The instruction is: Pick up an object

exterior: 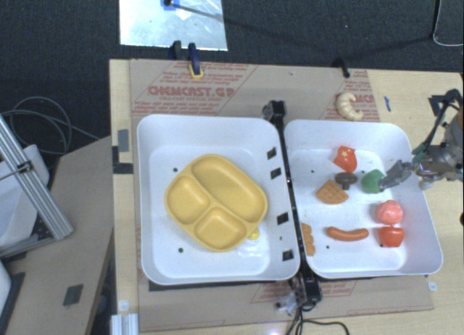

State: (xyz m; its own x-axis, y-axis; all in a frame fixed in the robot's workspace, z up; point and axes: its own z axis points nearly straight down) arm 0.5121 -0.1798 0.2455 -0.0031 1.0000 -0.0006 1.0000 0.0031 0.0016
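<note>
The green toy vegetable [373, 180] lies in the right bin [428, 257], toward its 3 o'clock side, with the gripper [397, 175] just beside it at 3 o'clock. A brown mushroom [346, 179] and a waffle piece [332, 193] sit at its 9 o'clock, a pink ball [389, 212] at 5 o'clock. A yellow divided plate [215, 201] fills the left bin [156, 254].

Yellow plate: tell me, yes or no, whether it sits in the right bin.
No, the yellow plate lies in the left bin.
</note>
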